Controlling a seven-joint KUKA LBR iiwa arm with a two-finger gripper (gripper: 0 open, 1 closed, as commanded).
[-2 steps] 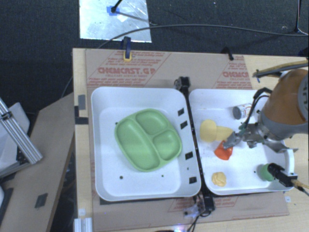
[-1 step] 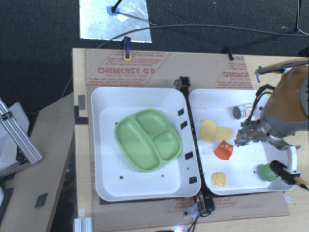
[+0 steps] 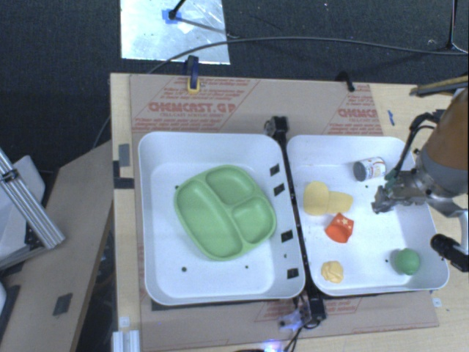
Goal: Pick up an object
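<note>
Green divided plate (image 3: 224,211), left bin (image 3: 157,196)

In the right bin (image 3: 364,152), the widest bare floor lies along the far wall and in the near middle, between the small yellow piece (image 3: 332,271) and the green ball (image 3: 405,260). The pale yellow shape (image 3: 324,198) and orange piece (image 3: 339,228) crowd the left-centre, touching or nearly so. The small can (image 3: 369,169) lies just beside the gripper (image 3: 384,199). A green divided plate (image 3: 223,211) fills the left bin's (image 3: 157,152) middle, leaving bare floor around its edges
</note>
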